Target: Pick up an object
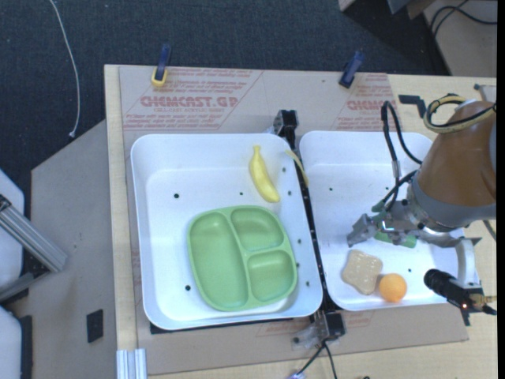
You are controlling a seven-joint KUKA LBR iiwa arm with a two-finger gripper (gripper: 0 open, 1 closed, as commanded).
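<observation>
A robot gripper (377, 229), jaw state impossible to tell, hovers in the right bin (339, 172) above a beige biscuit (361, 272) touching an orange ball (392, 287).

Left bin (150, 212): green divided tray (241, 257) toward 5 o'clock; yellow banana (263, 175) at 1 o'clock, apart from the tray. Right bin (339, 156): tan biscuit-like piece (362, 272) at 6 o'clock, orange ball (392, 287) touching its 4 o'clock side. Gripper (371, 229) just above the tan piece, at its 12 o'clock; arm (458, 168) entering from 3 o'clock.
</observation>
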